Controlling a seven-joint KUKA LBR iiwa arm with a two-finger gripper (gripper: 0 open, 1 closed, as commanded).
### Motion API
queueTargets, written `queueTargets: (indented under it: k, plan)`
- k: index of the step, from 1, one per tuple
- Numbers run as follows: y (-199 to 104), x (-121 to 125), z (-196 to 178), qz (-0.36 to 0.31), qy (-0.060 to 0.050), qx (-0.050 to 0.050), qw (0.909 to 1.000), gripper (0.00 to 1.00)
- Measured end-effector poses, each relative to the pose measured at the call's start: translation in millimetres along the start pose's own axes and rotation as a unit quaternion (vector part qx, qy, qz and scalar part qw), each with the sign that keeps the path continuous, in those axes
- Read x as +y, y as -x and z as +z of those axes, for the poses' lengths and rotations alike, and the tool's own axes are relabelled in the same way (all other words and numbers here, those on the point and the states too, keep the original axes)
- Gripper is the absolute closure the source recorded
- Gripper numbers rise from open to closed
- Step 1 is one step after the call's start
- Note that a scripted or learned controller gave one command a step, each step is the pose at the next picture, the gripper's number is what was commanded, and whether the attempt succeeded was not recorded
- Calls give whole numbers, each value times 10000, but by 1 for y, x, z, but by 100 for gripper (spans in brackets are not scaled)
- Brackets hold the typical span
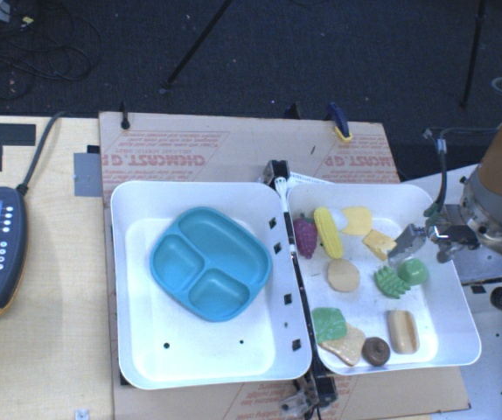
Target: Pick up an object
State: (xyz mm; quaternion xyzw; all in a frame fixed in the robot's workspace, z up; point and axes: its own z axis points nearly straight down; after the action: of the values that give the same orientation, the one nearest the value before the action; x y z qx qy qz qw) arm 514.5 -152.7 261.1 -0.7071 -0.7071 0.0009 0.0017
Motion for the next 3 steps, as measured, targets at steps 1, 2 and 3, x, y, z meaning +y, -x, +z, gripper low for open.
queueTargets:
  k: [1,2,3]
  plan:
    - [-13,44,108,-3,-38,13,10000,0]
    - [-44,67,177,-9,6,1,10000,0]
    - [-49,127,174,-12,-17,-3,10000,0]
